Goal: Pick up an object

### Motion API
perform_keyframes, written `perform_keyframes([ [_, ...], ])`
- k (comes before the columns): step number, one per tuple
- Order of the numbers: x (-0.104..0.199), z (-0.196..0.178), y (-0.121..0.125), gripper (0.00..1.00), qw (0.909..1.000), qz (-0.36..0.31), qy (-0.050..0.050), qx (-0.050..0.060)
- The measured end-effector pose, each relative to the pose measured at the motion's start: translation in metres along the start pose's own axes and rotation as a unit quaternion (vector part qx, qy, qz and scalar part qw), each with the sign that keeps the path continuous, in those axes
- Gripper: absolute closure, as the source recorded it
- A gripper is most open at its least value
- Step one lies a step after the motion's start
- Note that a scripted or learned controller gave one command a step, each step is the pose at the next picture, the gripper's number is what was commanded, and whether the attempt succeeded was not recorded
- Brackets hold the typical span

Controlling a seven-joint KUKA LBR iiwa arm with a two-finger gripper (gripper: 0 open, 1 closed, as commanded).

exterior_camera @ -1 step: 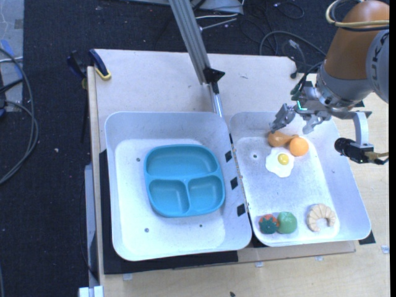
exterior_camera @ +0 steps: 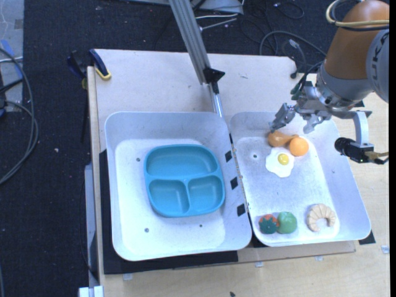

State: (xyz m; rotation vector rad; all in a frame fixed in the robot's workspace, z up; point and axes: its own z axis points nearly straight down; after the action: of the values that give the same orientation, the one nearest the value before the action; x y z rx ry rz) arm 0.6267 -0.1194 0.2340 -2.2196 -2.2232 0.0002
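Note:
In the right bin [exterior_camera: 346,197] lie an orange ball [exterior_camera: 299,146], an orange-brown piece [exterior_camera: 279,138] beside it, a fried egg toy [exterior_camera: 280,163], a green and red vegetable toy [exterior_camera: 278,223] and a croissant toy [exterior_camera: 322,217]. My gripper [exterior_camera: 296,121] hangs over the bin's far end, just above the two orange pieces. Its fingers [exterior_camera: 282,116] stand spread apart and open, with nothing between them.
The left bin [exterior_camera: 124,228] holds a blue divided plate [exterior_camera: 184,179]. A slanted metal pole [exterior_camera: 193,36] crosses above the bench and ends near the gap between the bins. Cables lie on the dark floor behind the bench.

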Motion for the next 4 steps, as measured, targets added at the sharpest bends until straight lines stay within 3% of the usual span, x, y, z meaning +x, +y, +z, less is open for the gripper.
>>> perform_keyframes([
  [3,0.008,0.139,-0.006,0.0,1.0,0.001,-0.001,-0.001],
  [4,0.007,0.125,-0.004,1.0,1.0,0.001,-0.002,-0.005],
])
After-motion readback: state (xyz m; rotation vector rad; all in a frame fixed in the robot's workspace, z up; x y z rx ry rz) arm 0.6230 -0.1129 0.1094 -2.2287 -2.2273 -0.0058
